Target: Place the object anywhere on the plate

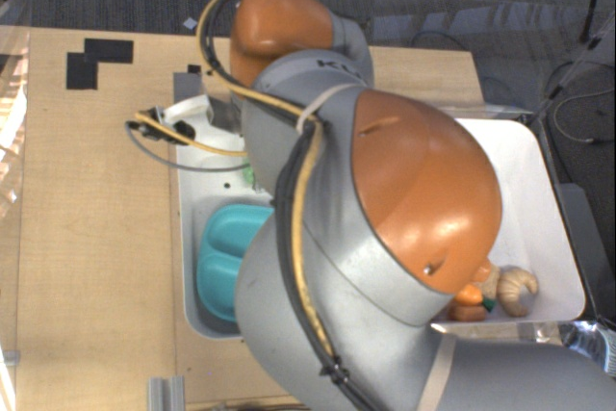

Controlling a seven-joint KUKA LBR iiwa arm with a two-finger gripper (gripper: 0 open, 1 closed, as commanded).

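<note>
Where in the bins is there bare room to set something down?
The right bin has bare floor along its right wall, down to the orange piece and beige piece crowding its near corner. The left bin has a bare strip beyond the teal plate. The arm hides the rest.

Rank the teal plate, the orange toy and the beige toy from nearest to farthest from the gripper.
1. Teal plate, left bin, close to the gripper.
2. Orange toy, near corner of right bin.
3. Beige toy, just right of it.
</note>
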